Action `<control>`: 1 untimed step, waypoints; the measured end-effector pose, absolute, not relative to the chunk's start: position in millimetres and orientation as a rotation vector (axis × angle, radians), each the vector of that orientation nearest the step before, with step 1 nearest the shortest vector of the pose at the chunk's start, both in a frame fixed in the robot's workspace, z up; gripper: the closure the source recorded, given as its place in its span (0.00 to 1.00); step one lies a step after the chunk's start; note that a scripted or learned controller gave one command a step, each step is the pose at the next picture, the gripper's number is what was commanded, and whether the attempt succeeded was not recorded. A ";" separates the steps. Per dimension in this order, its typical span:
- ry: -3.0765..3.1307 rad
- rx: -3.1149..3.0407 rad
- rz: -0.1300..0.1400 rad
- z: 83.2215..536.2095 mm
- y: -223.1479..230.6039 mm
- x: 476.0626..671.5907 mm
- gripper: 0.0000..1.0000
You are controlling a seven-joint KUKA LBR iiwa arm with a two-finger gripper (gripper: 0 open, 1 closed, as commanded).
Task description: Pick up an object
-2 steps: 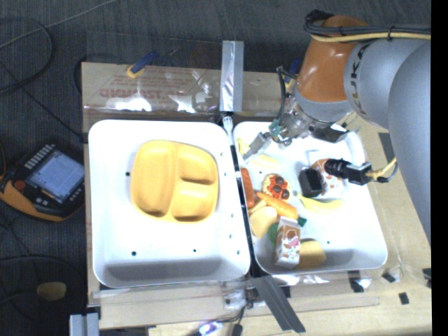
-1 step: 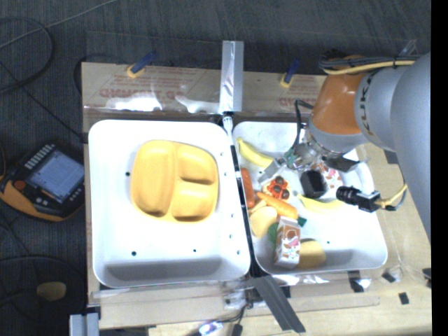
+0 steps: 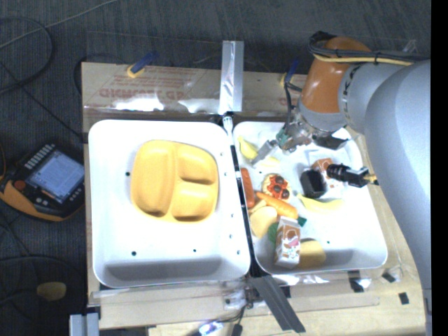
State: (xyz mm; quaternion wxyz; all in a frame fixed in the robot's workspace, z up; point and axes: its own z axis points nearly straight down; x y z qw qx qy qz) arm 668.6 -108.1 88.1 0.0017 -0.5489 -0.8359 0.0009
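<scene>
Camera view, slanted look down onto bench bearing two white bins side by side. Landmark: small printed carton, upright in right bin, toward the near edge. Touching carton on its right: yellow block. Up-left of carton and against it: pale yellow round piece. Just above carton, at its upper right corner: small green scrap. Above carton, lying crosswise: orange carrot. Further above carton, resting against carrot: flat orange piece with dark spots. Up-left of carton, lengthwise along the divide between the bins: red-orange sausage. Up-right of carton, apart from it: pale yellow slice. Far above carton and a little left, in the same bin: yellow wedge. Gripper: well above carton, low over the far part of right bin, just beside yellow wedge and slanted toward it; open or closed, cannot tell. Arm: grey with orange band, far above and right of carton, reaching in over the far side of right bin. Well left of carton: left bin, holding one yellow divided tray, roughly central. Far left of carton, off the bench on dark floor: handheld device with blue screen.
</scene>
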 end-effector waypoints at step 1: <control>-2.629 -1.720 0.004 97.8 -107.7 669.4 1.00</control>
